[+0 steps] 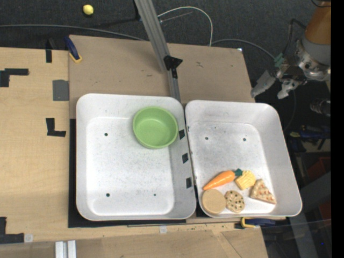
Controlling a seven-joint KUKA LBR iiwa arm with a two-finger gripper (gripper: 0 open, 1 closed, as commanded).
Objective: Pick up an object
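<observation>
Left bin [91, 160]: just a green bowl [155, 127], upright, near the back edge toward the divider, apart from everything else. Rest of that bin's floor is bare speckled white.

Right bin [269, 117]: all the small stuff is bunched in the front corner. Orange carrot [219, 179] lies at a slant, leaf end touching or nearly touching a yellow corn piece [245, 179]. In front of the carrot, a tan round disc [213, 201] up against the bin's front wall, a chocolate-chip cookie [234, 201] just beside it, and a pizza slice [262, 192] right of that, near the corn. Tight cluster; can't tell which pieces overlap.

Me: my gripper [284, 82] is up at the far right, off the bins entirely, beyond the back right corner of the right bin and well apart from every object. My two fingers look spread, nothing between them, so I'm holding nothing.

Step, as I judge it: approach not yet made, pick not begun. Any object would do; the bowl is the isolated one, but its rim may be wide for my jaws. The food cluster is closer to me but crowded and hugging the wall, so a descent there risks clipping a neighbour or the bin edge. Next move calls for me to travel in over a bin, line up over one target, come down with jaws wide, then close.
</observation>
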